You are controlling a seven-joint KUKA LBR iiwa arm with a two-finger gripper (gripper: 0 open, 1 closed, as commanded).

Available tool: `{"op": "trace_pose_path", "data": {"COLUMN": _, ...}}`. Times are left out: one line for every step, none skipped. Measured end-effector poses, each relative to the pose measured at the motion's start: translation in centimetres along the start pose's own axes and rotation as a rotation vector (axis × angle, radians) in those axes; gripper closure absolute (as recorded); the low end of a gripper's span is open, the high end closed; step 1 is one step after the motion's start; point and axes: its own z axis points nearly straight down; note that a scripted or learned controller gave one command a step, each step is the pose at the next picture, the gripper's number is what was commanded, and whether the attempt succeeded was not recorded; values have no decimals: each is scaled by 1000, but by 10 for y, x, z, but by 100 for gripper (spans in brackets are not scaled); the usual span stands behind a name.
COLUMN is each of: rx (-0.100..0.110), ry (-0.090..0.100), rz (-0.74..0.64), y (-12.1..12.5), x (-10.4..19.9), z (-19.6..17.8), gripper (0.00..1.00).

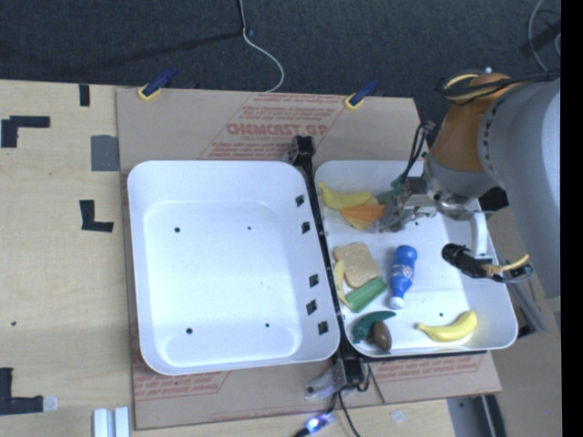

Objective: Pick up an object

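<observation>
A: So where's your gripper (398, 215) at?

B: Low in the right bin (496, 330), beside the orange wedge (364, 215). Can't tell its state. I'd center on that wedge, drop straight, squeeze gently, avoiding the bin's wall.

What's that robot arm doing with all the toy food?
The grey arm reaches from the right over the right bin, its gripper low beside an orange piece at the far end. A blue bottle, bread slice and banana lie untouched in that bin. The left bin sits beside it.
</observation>
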Motion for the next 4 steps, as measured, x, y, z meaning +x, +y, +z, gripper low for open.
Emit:
{"op": "trace_pose_path", "data": {"rx": 4, "ry": 1, "rz": 4, "y": -26, "x": 8, "z": 0, "gripper": 100}}
{"op": "trace_pose_path", "data": {"rx": 2, "ry": 1, "rz": 3, "y": -25, "x": 8, "z": 0, "gripper": 0}}
{"op": "trace_pose_path", "data": {"rx": 48, "ry": 7, "rz": 13, "y": 36, "x": 5, "z": 15, "gripper": 0}}
{"op": "trace_pose_path", "data": {"rx": -6, "ry": -4, "rz": 7, "y": 10, "x": -54, "z": -79, "gripper": 0}}
